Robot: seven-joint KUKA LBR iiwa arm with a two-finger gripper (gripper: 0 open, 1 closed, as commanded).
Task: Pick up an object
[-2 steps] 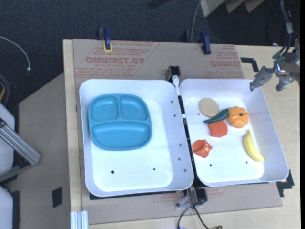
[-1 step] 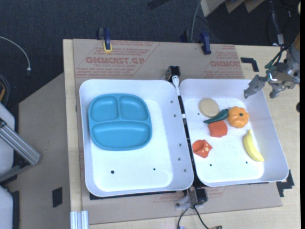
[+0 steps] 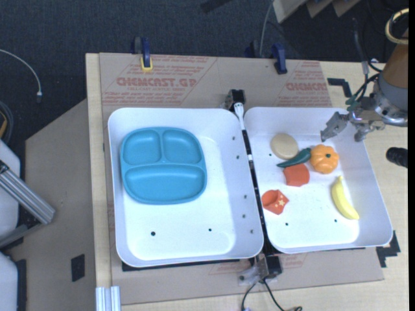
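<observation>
The right bin point(image 3: 363, 233) holds several toy foods: a beige round piece point(image 3: 284, 145), a green pepper-like piece point(image 3: 294, 158), an orange pumpkin point(image 3: 324, 159), a red block point(image 3: 297, 175), a red strawberry-like piece point(image 3: 275, 201) and a yellow banana point(image 3: 343, 198). My gripper point(image 3: 347, 127) hovers over the bin's far right corner, above and right of the pumpkin. Its fingers point(image 3: 332, 127) are spread apart with nothing between them.
The left bin point(image 3: 130, 238) holds a blue divided plate point(image 3: 163, 164). Clamps point(image 3: 279, 57) and cables sit at the bench's far edge. A black divider point(image 3: 247, 149) runs between the bins.
</observation>
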